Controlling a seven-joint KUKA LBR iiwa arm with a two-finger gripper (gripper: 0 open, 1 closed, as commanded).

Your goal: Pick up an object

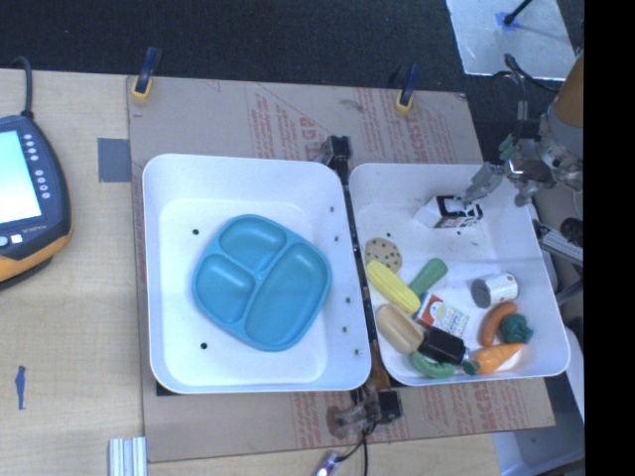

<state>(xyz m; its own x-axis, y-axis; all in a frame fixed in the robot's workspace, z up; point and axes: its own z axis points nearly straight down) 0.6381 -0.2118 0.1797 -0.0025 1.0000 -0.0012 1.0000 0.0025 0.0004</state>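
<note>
Hovering over the far part of the right bin (552, 296), the gripper (458, 208) sits low above the white floor; whether it is open or closed cannot be told, and nothing can be seen held in it.

Taking the right bin as the landmark and moving left to right: farthest from it, at the table's (79, 345) left edge, lies a grey and orange teach pendant (25, 191). Nearer, a sheet of brown cardboard (298, 117) lies under both bins, held by two clamps (145, 75) at its far edge. Directly to the left of the right bin, touching it along the shared rim, stands the left bin (169, 266), which holds a blue divided plate (262, 282).

Inside the right bin, the objects to pick gather in its near half. Closest to the shared rim are a speckled round cookie (382, 254), a yellow corn cob (391, 285) and a tan bread roll (398, 328). A green pea pod (429, 275) lies just beside the corn. Toward the middle sits a small red and white packet (444, 316), with a black block (442, 345) touching its near side and a green vegetable (425, 364) at the near rim. Further right lie a grey and white can (494, 290) on its side and two orange carrots (498, 321) near the bin's right corner.
</note>
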